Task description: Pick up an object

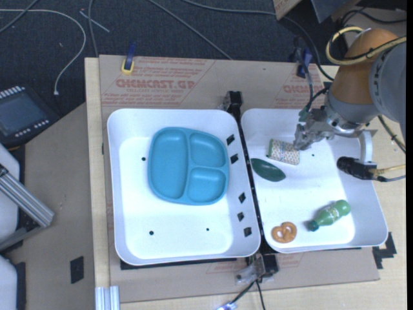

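The end effector point(302, 141) is hovering over the right bin point(361, 199), its opening impossible to tell, just above a small patterned packet point(284, 152) that is probably light, soft, and best pinched across its narrow sides.

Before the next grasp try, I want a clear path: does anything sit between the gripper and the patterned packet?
Nothing visible does. The gripper hangs right at the patterned packet's upper right edge in the right bin. The dark green piece lies on the packet's far side.

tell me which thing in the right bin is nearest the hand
The patterned packet, right under the hand; the green leaf, bottle and pretzel lie farther off.
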Robot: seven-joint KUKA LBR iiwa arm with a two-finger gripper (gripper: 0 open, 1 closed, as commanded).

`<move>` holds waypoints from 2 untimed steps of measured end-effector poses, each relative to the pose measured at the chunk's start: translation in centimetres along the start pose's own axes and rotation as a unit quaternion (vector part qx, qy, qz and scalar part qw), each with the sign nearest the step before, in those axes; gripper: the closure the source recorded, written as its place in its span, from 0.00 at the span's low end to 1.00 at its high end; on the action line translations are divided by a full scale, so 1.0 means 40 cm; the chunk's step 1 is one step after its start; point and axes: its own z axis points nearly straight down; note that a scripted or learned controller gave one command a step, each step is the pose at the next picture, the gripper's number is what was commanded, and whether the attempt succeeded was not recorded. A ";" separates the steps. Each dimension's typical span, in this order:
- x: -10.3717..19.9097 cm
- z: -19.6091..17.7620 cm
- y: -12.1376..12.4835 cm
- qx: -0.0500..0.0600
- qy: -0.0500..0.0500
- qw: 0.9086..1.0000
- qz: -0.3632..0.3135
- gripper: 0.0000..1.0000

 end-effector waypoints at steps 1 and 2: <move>0.002 -0.164 0.004 -0.003 -0.001 1.000 0.000 1.00; 0.008 -0.275 -0.001 -0.002 -0.001 1.000 0.000 1.00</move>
